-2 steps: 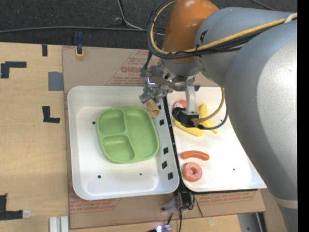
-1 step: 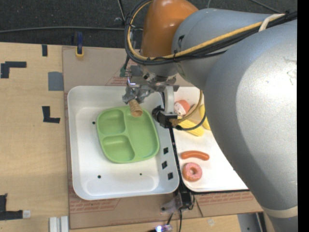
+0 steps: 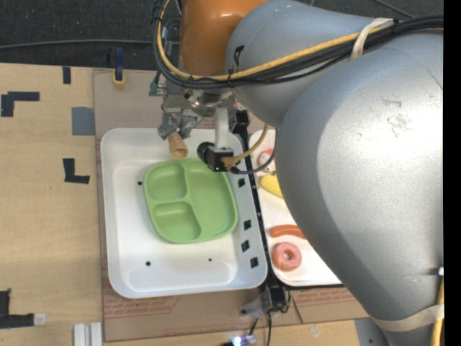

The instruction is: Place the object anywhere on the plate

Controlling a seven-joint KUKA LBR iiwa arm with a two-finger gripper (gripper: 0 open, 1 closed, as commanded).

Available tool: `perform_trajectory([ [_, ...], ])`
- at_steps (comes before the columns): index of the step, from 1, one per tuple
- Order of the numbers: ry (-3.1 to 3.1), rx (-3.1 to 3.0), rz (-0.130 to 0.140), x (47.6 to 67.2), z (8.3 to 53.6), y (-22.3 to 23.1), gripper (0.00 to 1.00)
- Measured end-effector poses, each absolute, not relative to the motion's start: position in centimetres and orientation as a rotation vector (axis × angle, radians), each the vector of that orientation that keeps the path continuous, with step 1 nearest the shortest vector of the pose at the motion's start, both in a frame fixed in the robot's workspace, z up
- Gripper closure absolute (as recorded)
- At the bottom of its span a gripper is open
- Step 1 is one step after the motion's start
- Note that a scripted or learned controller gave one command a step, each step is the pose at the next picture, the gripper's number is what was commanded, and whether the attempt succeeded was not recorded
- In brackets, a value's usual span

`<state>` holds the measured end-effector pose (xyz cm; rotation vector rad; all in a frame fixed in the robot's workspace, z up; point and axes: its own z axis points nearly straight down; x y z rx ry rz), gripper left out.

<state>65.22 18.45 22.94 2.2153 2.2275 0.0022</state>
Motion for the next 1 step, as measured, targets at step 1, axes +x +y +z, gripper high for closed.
perform_trajectory([
  [1,2.225,2.219,-0.004,65.12,22.89,18.16,0.0],
])
